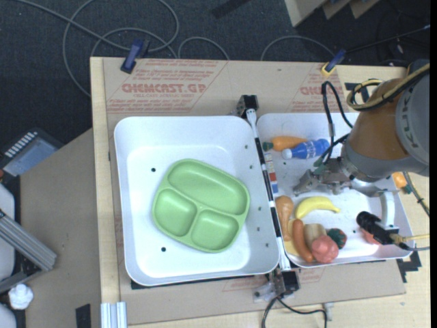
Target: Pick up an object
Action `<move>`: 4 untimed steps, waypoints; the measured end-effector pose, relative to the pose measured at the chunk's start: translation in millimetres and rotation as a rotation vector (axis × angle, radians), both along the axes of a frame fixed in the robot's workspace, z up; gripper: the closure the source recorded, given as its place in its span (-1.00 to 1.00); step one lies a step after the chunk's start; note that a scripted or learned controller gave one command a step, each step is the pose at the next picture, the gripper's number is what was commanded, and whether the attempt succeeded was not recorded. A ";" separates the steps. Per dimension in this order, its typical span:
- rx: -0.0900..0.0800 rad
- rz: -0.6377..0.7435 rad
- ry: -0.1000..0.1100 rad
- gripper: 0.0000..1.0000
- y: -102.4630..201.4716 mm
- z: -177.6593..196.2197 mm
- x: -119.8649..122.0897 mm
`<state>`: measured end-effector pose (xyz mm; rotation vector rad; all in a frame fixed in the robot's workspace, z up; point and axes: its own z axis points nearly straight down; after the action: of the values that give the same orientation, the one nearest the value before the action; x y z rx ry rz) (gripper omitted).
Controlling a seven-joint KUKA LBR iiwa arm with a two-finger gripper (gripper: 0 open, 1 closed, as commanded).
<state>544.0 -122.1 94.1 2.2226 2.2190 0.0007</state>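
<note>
The jaws (326, 176) hang low over the middle of the right bin (300, 123); whether they are open or closed cannot be told, and nothing shows between them. Just near of them lies a yellow banana (315, 206), close but apart. Far of them a blue bottle (307, 149) and an orange carrot (287, 143) lie side by side. At the bin's near left a sausage (301, 241), a red fruit (325, 251) and a green piece (336, 236) cluster together. The left bin (130, 183) holds a green divided plate (199, 204). Red print on the bench (171, 87) reads "CHEMCAST GP".
</note>
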 end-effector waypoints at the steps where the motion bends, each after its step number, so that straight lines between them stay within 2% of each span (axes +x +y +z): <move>1: 0.001 0.001 0.002 -1.00 29.0 -10.0 -35.6; 2: 0.000 0.000 -0.001 1.00 28.8 0.2 -34.7; 3: 0.001 0.003 0.000 1.00 95.8 90.8 -41.0; 4: 0.000 0.002 0.001 -1.00 94.9 90.2 -41.6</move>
<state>502.4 -27.2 184.4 2.2216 2.2217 -0.0003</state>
